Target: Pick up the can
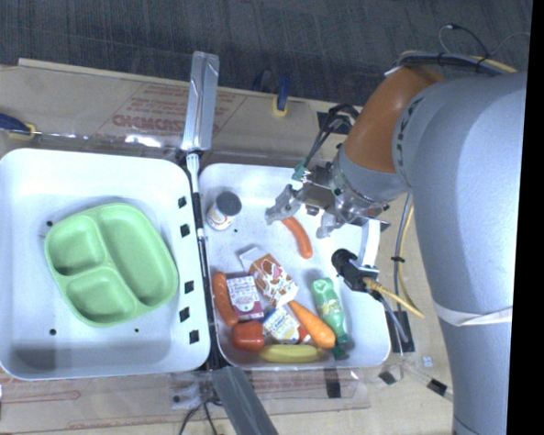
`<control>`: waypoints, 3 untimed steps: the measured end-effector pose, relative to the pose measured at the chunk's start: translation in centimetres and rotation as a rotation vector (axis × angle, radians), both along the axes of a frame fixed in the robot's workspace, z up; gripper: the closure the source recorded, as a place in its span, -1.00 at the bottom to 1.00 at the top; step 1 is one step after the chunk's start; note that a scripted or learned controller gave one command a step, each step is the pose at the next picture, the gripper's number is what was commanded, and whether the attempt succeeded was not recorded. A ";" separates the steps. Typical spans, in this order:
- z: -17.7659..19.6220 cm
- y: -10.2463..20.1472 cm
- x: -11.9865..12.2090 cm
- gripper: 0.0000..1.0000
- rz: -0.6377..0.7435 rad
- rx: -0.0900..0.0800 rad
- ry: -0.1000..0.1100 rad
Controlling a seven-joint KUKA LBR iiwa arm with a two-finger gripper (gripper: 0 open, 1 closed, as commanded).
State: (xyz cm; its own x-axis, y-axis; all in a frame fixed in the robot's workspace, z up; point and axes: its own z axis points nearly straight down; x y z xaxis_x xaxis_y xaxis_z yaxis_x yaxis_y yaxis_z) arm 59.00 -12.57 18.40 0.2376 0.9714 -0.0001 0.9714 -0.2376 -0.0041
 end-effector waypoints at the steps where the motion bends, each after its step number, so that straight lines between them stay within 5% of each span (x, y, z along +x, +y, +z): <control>1: -9.5 2.4 -5.8 -1.00 0.123 0.001 0.002; 2: -8.6 2.3 -5.8 1.00 0.126 0.000 0.004; 3: 6.9 2.5 4.0 1.00 -0.122 -0.001 0.001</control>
State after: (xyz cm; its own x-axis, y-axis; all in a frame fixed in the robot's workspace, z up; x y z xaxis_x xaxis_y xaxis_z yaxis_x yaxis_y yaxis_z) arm 63.04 -10.07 25.30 0.3538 0.9353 -0.0010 0.9353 -0.3538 -0.0047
